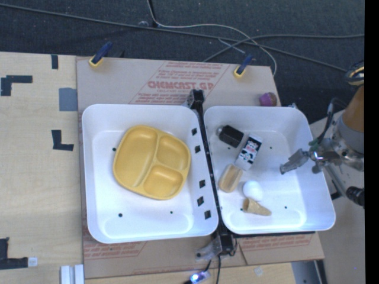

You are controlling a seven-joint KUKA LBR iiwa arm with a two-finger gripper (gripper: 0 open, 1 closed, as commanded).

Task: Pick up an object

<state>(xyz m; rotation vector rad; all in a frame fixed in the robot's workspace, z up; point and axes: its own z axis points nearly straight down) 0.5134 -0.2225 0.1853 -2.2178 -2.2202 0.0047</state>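
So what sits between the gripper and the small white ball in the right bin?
Nothing: in the camera view, only bare white bin floor separates the gripper from the small white ball.

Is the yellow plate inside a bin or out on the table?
Inside. The yellow plate lies flat in the left bin, with the bin's white floor showing all around it.

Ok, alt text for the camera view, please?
The hand hovers over the right bin's right side. That bin holds a black block, small bottle, white ball and two tan pieces; the left bin holds a yellow tray.
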